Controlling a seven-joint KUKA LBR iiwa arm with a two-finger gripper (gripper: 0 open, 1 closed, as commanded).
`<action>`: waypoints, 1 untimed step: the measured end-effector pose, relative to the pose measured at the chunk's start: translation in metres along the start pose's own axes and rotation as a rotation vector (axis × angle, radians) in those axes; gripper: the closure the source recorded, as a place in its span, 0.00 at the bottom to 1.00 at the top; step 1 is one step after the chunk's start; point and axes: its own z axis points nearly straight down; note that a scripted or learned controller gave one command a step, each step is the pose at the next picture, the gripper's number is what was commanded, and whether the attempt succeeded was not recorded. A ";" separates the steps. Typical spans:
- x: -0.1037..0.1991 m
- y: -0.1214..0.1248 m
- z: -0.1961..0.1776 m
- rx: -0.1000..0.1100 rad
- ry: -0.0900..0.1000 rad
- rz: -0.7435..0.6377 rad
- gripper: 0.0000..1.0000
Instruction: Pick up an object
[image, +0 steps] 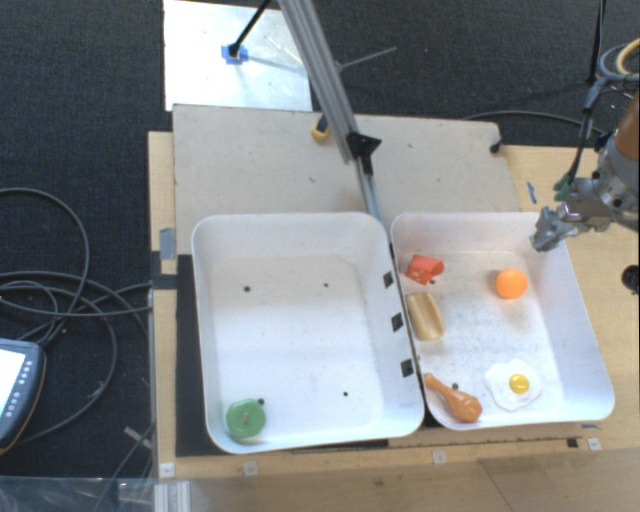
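The right bin (585, 330) holds an orange ball (511, 284), a small red block (425, 267), a tan bread roll (426, 316), an orange drumstick-shaped toy (453, 397) and a fried egg toy (515, 385). A green round piece (245, 418) lies in the near left corner of the left bin (215, 300). My gripper (549, 231) hangs over the far right rim of the right bin, up and to the right of the orange ball. Nothing shows between its fingers.
A slanted grey pole (335, 90) crosses the board behind the bins and ends at the divide between them. Cables lie on the dark floor at the left, beside a tablet (15, 385). Black clips mark the shared bin wall.
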 end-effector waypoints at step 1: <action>0.051 0.012 -0.004 0.000 0.003 -0.004 1.00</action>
